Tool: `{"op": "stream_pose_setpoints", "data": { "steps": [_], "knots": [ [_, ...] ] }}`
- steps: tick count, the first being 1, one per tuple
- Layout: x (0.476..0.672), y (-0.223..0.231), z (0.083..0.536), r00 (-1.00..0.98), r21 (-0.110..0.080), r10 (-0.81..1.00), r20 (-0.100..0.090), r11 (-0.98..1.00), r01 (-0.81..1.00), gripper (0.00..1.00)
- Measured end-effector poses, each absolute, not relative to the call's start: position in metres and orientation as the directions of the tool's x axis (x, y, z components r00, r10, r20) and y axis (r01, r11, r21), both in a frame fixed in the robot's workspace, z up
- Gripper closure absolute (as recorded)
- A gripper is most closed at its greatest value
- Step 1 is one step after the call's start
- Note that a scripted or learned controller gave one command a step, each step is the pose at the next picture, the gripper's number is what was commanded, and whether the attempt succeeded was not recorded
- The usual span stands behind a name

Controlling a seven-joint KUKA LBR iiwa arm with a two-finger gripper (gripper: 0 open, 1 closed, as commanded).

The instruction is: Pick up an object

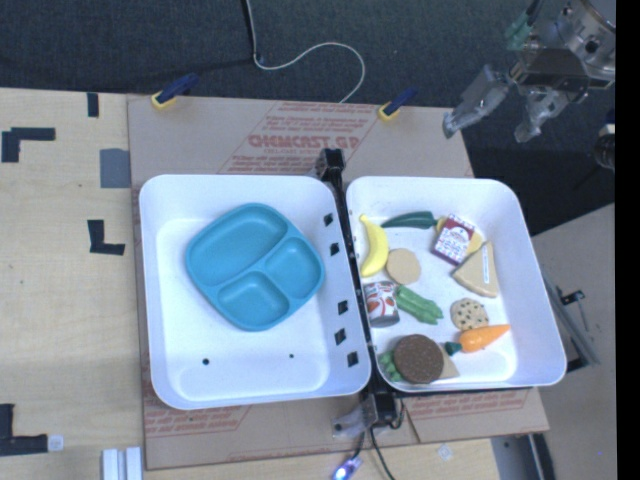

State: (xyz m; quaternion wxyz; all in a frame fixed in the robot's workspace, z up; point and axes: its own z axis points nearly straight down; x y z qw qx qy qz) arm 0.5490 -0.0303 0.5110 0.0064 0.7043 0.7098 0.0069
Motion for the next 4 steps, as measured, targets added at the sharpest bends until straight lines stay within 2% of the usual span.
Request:
{"op": "stream_pose_setpoints", "data": {
  "steps": [1, 2, 3, 4],
  "knots": [
    [0.480, 0.074, 0.421, -0.013, -0.012, 1.000, 0.001, 0.013, 1.000, 0.00],
    [0.484, 0.069, 0.435, -0.004, -0.003, 1.000, 0.000, 0.004, 1.000, 1.00],
    [0.503, 0.129, 0.541, -0.008, 0.011, 1.000, 0.004, 0.008, 1.000, 1.00],
    [0.498, 0.017, 0.364, 0.011, -0.019, 1.000, -0.005, -0.011, 1.000, 1.00]
  ]
}}
